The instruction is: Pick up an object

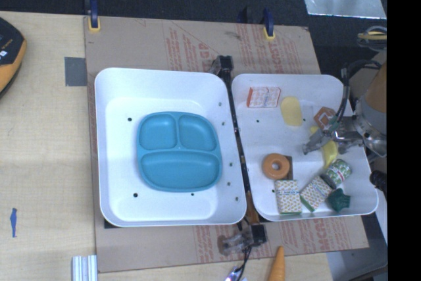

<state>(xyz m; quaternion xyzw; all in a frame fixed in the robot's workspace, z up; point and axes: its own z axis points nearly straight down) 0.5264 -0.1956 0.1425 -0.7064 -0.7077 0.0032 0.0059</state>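
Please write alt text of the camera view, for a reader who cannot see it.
A gripper reaches from the right into the right white bin, which holds small items including a brown ring and a yellow block. The left white bin holds a blue divided plate.

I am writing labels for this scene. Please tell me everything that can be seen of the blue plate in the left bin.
The blue plate is light blue and looks like smooth plastic, a rounded rectangle with three compartments: two small ones at the far side and one wide one at the near side. It lies flat and upright near the middle of the left bin, on the bin's floor. All three compartments look empty, and nothing else touches it.
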